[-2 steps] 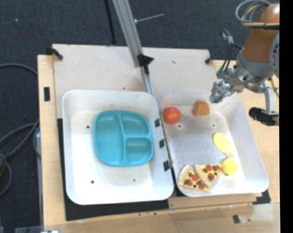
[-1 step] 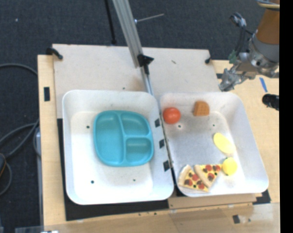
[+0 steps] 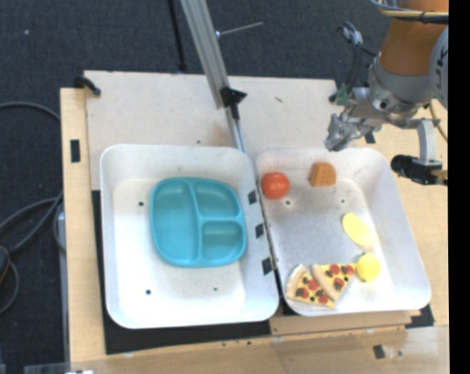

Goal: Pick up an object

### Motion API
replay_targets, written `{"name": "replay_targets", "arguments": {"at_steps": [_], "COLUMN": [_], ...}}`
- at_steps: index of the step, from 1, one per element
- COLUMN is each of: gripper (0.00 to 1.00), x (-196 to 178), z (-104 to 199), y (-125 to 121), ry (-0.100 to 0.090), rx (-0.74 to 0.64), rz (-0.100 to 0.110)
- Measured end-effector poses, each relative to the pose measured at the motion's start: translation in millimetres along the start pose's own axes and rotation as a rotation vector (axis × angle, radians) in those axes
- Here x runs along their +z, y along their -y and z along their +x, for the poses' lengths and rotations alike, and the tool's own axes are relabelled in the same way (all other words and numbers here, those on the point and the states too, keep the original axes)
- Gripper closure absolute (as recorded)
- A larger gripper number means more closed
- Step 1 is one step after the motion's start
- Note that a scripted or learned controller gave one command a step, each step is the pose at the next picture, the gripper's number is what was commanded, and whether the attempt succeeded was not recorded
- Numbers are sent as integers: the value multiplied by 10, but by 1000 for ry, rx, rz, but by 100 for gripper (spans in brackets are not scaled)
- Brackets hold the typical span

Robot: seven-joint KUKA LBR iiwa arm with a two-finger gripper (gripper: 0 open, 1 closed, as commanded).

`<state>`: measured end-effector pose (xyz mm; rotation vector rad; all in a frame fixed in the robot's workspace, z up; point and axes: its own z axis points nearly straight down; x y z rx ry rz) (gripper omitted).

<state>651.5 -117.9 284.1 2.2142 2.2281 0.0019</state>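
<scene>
The right bin (image 3: 390,201) holds a red tomato (image 3: 275,185) at its far left, a brown bread piece (image 3: 322,174) near the far wall, a yellow banana-like piece (image 3: 358,229), a yellow lemon (image 3: 368,267) and pizza slices (image 3: 320,284) at the near edge. My gripper (image 3: 340,139) hangs above the bin's far rim, to the right of and beyond the bread piece, with nothing seen between its fingers.
A light blue divided plate (image 3: 197,221) lies in the left bin (image 3: 118,209). A slanted metal post (image 3: 207,45) rises behind the seam between the bins. Black cables trail on the dark floor at the left.
</scene>
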Motion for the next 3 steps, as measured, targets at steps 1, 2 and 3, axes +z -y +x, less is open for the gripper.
{"name": "replay_targets", "arguments": {"at_steps": [1, 2, 3], "gripper": [100, 100, 100], "x": [-21, -9, 215], "z": [513, 998, 1537], "y": [-18, -69, -29], "ry": [0, 0, 0], "rx": [1, 0, 0], "rz": [1, 0, 3]}}
